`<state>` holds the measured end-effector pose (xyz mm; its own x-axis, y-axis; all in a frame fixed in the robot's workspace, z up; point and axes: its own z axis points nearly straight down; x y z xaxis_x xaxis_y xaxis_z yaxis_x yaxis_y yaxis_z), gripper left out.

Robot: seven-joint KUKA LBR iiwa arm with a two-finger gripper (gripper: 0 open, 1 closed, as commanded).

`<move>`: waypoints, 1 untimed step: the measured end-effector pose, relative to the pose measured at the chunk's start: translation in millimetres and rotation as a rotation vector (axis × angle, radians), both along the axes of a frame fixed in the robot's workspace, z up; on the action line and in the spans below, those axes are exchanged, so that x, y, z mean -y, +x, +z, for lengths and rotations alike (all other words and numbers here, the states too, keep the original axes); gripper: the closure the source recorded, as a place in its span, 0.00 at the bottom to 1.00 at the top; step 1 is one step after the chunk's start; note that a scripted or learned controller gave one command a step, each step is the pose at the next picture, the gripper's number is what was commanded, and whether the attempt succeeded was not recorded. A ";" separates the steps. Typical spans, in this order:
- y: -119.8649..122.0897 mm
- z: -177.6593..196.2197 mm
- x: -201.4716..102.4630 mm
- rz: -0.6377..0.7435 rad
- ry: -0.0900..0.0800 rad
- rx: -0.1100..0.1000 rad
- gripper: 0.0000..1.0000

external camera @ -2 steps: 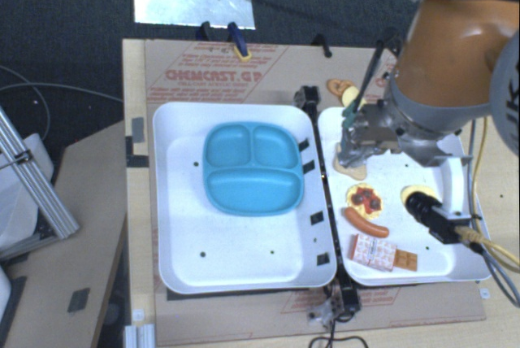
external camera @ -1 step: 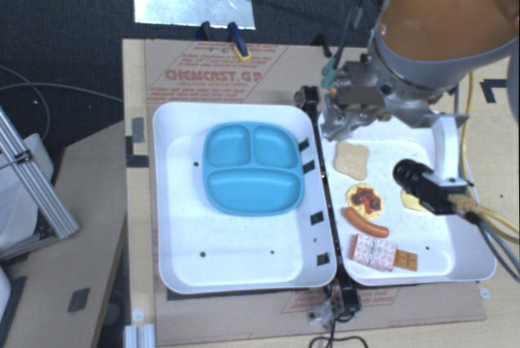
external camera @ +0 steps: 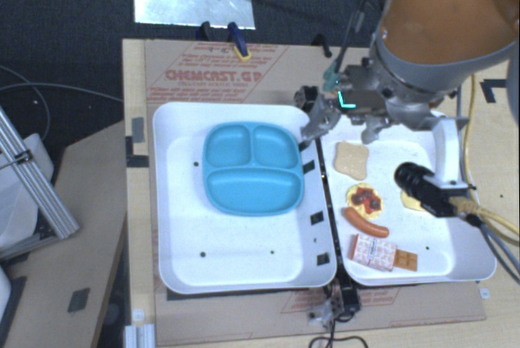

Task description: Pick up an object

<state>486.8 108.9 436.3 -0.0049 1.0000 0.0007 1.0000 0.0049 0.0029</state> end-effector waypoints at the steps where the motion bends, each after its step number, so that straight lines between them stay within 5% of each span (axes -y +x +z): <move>1: -0.4 25.1 -80.7 0.004 0.002 0.002 0.00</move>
